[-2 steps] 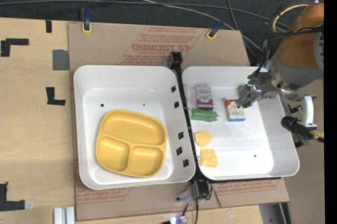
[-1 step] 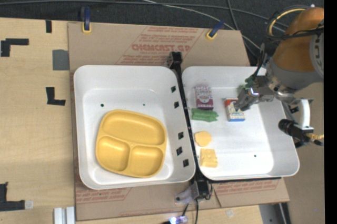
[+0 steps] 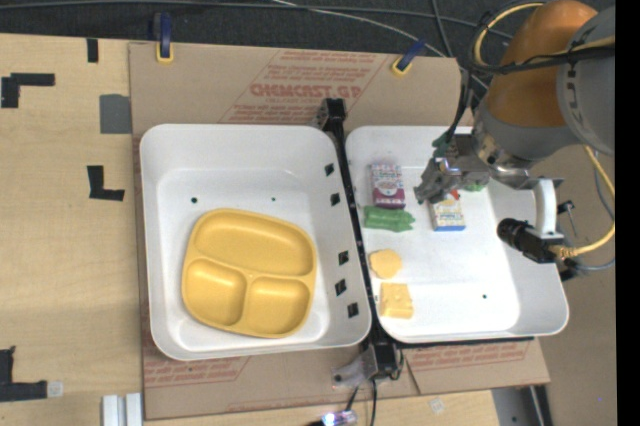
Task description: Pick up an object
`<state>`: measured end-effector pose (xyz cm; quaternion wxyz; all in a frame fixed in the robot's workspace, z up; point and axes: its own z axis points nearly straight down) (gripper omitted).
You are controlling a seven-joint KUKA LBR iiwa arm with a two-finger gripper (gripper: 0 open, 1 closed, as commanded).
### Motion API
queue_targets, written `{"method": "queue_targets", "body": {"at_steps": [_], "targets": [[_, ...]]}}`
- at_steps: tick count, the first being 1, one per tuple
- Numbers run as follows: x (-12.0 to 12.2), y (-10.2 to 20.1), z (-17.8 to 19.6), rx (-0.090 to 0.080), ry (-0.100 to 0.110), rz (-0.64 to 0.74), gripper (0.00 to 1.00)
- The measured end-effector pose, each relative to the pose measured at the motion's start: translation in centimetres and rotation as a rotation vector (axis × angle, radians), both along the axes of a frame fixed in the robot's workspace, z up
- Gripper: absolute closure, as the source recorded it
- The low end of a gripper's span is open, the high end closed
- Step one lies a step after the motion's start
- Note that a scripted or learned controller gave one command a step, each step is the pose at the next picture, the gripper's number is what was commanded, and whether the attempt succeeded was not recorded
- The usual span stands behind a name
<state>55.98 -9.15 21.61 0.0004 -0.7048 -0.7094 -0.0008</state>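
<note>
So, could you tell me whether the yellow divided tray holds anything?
Empty: the yellow tray in the left bin shows three bare compartments.

The flat brown cardboard sheet (image 3: pixel 300 89) under the two bins has red print along its far edge. The big line looks like "CHEMCAST GP", but it is faint. The smaller red lines around it are too blurry to read. The small pink packet (image 3: pixel 386 182) and the little box (image 3: pixel 448 215) in the right white bin (image 3: pixel 520 309) have print too tiny to read.
</note>
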Motion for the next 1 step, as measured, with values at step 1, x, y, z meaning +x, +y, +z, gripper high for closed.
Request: {"method": "queue_targets", "body": {"at_steps": [1], "targets": [[0.92, 6.38, 0.33, 0.000, 0.002, 0.002, 1.00]]}}
